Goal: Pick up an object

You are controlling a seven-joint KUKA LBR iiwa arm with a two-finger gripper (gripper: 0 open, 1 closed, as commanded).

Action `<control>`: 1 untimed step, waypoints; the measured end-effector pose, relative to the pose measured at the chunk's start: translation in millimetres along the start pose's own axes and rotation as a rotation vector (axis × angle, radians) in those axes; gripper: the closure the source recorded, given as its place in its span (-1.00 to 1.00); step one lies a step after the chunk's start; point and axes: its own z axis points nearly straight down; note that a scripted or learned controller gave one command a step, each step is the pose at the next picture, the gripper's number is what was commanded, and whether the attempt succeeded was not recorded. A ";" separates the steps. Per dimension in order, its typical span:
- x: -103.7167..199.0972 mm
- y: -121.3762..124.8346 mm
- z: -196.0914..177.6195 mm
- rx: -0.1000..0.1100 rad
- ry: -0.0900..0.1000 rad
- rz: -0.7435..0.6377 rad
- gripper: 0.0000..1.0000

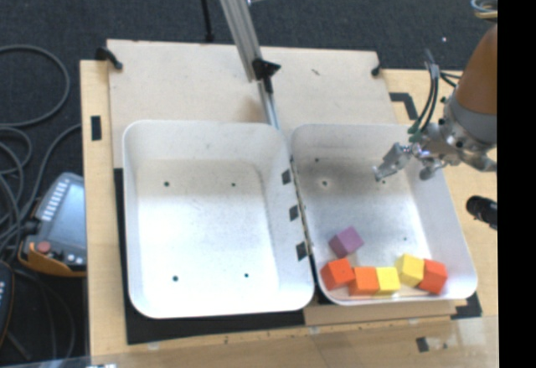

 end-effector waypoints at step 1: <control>-1.4 0.7 -11.2 -0.004 -0.001 0.000 1.00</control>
